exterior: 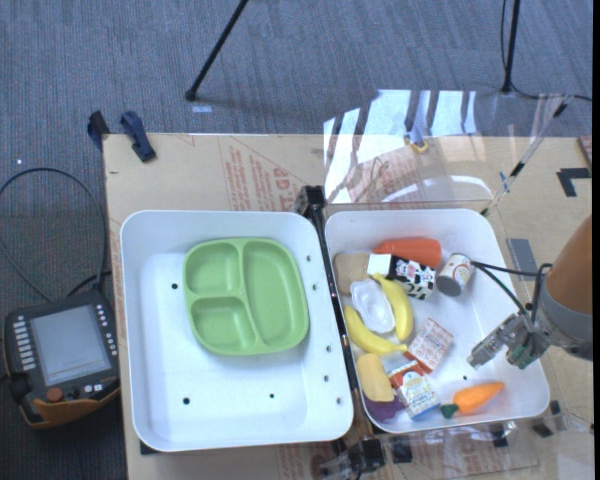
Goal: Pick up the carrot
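One carrot (475,398), orange with a green stem end, lies in the near right corner of the right bin (500,230). Just above it hovers the gripper (500,346); finger state cannot be told. Arm (570,298) cut off at right.

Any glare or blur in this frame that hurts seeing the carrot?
Camera view: strong glare on the clear plastic panel behind the right white bin; the small orange carrot is evenly lit and fairly sharp; the two-finger gripper just above it is soft, its detail hard to read.
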You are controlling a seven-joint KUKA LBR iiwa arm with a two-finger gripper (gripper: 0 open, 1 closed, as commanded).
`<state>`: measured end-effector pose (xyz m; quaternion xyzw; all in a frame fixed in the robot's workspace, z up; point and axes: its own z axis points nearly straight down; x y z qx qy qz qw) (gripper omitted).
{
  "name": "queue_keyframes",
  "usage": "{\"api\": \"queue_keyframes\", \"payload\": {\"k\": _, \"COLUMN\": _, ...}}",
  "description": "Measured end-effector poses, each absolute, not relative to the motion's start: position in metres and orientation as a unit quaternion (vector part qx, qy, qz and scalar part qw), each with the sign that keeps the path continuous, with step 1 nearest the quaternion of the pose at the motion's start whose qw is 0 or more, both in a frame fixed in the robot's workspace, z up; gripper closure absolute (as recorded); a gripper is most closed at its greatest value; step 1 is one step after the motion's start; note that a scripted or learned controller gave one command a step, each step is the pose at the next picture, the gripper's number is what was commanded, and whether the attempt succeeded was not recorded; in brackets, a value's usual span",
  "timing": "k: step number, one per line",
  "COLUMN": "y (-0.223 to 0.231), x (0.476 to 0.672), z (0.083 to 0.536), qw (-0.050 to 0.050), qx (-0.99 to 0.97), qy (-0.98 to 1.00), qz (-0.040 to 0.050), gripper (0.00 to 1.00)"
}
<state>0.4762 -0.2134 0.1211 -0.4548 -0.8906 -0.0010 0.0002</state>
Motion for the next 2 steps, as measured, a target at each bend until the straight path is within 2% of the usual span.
{"api": "queue_keyframes", "payload": {"k": 1, "y": -0.214, "x": 0.475, "z": 0.12, "qw": 0.001, "qx": -0.456, "qy": -0.89, "qz": -0.001, "gripper": 0.0}}
{"api": "queue_keyframes", "payload": {"k": 2, "y": -0.203, "x": 0.476, "z": 0.086, "qw": 0.002, "qx": -0.333, "qy": -0.943, "qz": -0.0015, "gripper": 0.0}}
